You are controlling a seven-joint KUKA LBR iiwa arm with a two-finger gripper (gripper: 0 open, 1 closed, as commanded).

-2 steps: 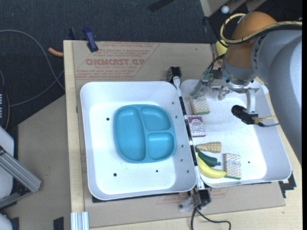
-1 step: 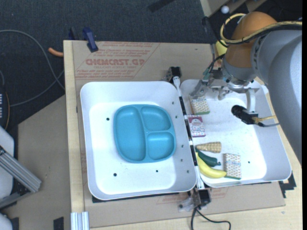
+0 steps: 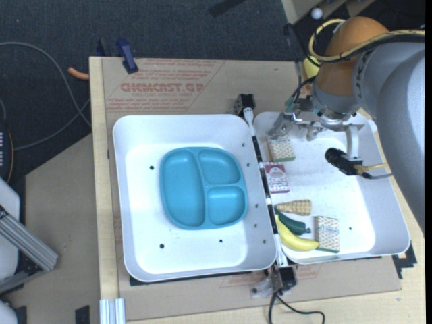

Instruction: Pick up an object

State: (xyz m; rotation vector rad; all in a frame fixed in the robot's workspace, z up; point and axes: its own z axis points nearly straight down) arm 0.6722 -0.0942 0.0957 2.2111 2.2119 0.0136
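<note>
Camera view shows the approach step of the pick: the tool (image 3: 291, 128) hangs over the upper left corner of the right bin (image 3: 354, 204), in the upper right of the frame, and nothing can be seen in its grasp. The slant hides whether it is open or closed, so I cannot tell.

The likeliest target, in my judgement, is the tan packet (image 3: 282, 150), which lies just below the tool in the frame, close to the wall between the two bins. Whether the tool already touches it cannot be told from this angle. The next move probably calls for centring over the packet, coming straight down and closing on it while staying off the bin wall beside it.

The packet is small, flat and squarish, tan with a greenish edge and a fine grid pattern. Lying flat, it may offer little to grip.

Further down the same wall lie a red-and-white packet (image 3: 275, 177), a tan cone (image 3: 295, 207), a dark green piece (image 3: 294, 223) and a banana (image 3: 298, 241), with a patterned box (image 3: 327, 232) just right of the banana. The lower ones are crowded together. The left bin (image 3: 135, 181) holds a blue divided plate (image 3: 202, 187) at centre frame. Both bins rest on the brown tabletop (image 3: 169, 79).
</note>
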